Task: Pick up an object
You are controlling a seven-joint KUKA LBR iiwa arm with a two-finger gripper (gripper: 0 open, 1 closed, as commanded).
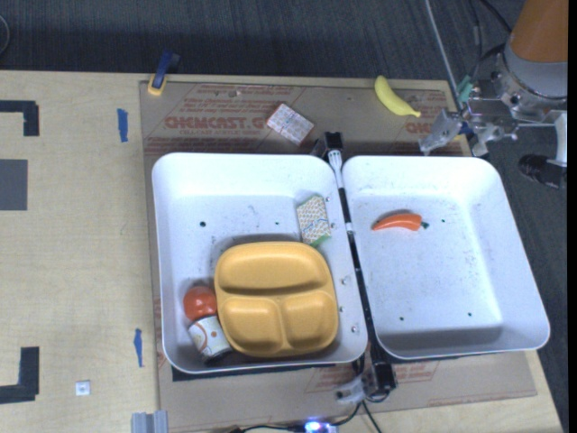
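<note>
"CHEMCAST" on the brown board (pixel 225 120)

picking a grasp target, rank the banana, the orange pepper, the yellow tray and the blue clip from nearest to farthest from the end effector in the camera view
1. banana, on the board behind the bins, just left of the end effector
2. orange pepper, in the right bin
3. yellow tray, in the left bin
4. blue clip, far left corner of the board

Yellow tray (pixel 275 298), orange pepper (pixel 398 222), perhaps patterned packet (pixel 314 218)

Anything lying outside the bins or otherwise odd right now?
Yes. A yellow banana and a small patterned packet lie on the cardboard behind the bins, outside both. In the left bin, another packet leans against the dividing wall.
</note>
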